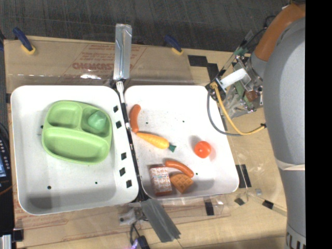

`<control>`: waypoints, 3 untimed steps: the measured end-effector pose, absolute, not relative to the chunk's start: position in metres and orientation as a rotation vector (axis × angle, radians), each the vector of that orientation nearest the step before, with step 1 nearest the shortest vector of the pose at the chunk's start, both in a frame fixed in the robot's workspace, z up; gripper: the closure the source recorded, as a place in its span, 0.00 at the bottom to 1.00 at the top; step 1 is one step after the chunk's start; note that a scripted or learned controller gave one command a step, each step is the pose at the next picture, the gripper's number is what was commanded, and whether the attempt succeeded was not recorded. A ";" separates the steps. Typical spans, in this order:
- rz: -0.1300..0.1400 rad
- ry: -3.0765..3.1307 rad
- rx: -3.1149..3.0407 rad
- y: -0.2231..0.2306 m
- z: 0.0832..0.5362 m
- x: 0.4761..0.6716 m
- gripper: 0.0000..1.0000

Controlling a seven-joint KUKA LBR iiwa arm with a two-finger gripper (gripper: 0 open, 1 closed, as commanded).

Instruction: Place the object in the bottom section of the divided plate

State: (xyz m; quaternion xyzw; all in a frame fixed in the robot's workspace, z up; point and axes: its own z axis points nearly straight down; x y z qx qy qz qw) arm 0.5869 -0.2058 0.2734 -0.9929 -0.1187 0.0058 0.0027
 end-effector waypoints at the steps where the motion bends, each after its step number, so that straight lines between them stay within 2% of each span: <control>1: 0.014 -0.354 -3.118 -0.189 0.222 0.568 1.00; 2: 0.011 -0.325 -3.122 -0.211 0.217 0.502 1.00; 3: 0.004 -0.414 -3.112 -0.162 0.090 0.548 1.00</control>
